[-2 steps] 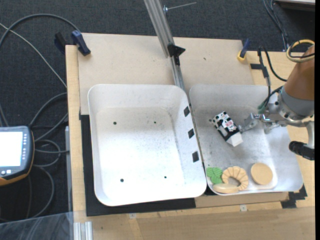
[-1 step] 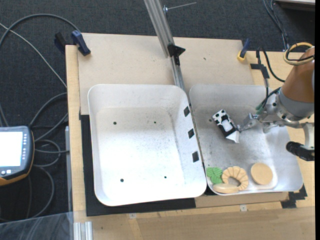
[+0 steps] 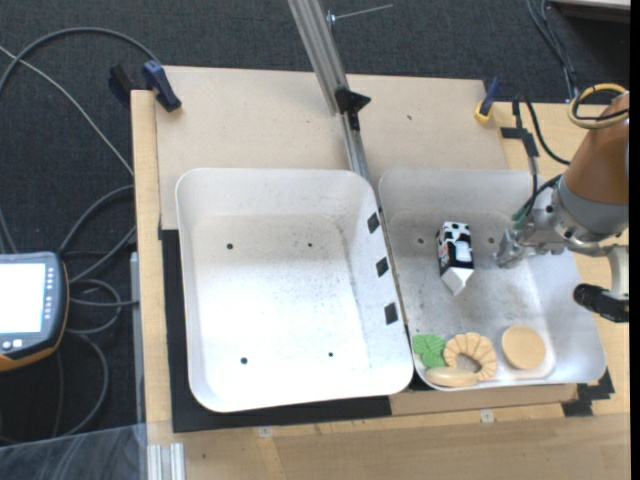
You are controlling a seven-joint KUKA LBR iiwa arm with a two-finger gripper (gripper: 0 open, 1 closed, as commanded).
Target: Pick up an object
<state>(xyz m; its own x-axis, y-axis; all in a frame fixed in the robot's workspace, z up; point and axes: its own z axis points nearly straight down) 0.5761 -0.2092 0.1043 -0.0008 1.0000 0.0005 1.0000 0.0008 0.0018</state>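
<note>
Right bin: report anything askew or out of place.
The cow-patterned carton lies tipped on its side mid-bin, beside the pincer. The green leaf, croissant and round cookie lie along the near wall.

The light here is bright and even, and it seems to come from above. The two white bins shine the most. The left bin is so pale that its floor looks almost washed out, and I can see only tiny dark specks on it. The right bin looks a bit greyer. Shadows are soft and small. My end effector drops a faint grey smudge on the bin floor right beside it. The carpet around the bench is dark. The picture is a little grainy and soft, so small things look fuzzy.
</note>
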